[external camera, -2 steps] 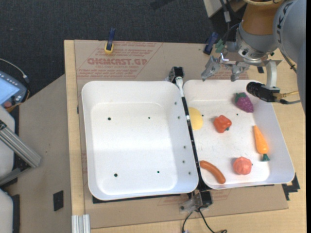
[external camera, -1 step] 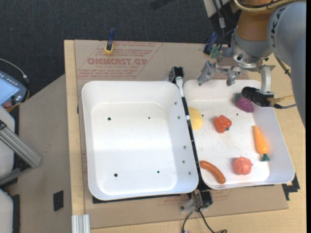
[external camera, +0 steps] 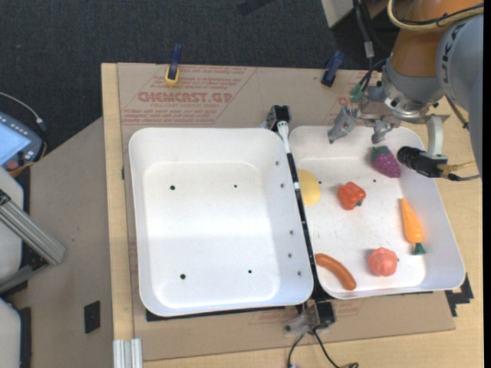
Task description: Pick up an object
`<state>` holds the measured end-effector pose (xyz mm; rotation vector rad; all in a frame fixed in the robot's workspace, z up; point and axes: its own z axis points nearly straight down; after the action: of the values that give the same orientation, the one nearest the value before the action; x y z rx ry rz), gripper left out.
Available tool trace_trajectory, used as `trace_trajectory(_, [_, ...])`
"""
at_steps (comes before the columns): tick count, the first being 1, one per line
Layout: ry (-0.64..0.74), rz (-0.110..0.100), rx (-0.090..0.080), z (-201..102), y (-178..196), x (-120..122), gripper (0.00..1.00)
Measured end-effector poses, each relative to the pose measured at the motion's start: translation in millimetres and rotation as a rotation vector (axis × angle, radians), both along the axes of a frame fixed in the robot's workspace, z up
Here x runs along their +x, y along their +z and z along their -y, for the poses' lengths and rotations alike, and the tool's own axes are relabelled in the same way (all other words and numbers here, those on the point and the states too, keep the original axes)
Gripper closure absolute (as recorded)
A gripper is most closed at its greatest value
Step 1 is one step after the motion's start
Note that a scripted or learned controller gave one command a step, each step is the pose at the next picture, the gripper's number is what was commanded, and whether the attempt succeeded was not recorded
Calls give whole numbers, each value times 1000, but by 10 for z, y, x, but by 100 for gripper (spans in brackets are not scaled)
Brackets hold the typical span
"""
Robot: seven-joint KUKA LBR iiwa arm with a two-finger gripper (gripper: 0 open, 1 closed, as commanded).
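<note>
Two fingers spread, the hand [external camera: 359, 131] hovers at the right bin [external camera: 445, 263] far rim.

The gripper [external camera: 359, 130] is hanging over the right bin [external camera: 445, 271], fingers [external camera: 338, 131] spread, nothing between them; purple grapes [external camera: 386, 162] are lying just beside them.

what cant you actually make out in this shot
- Yellow object, camera view: its left side is hidden behind the rim where the two bins meet, so its shape is unclear.
- Purple grapes: too small to show detail.
- Arm: cut off by the top and right edges.
- Gripper: holds nothing between its spread fingers.
</note>
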<state>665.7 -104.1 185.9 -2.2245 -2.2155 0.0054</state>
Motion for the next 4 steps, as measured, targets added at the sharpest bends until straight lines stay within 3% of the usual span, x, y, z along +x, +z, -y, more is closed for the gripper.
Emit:
trace_trajectory(1, [4,5,-1,-25,129,12,100])
trace_trajectory(2, [3,20,-4,199,1297,26,100])
trace_trajectory(3, [10,23,-1,-261,2581,20,100])
trace_trajectory(4, [11,20,2,-816,3577,-87,100])
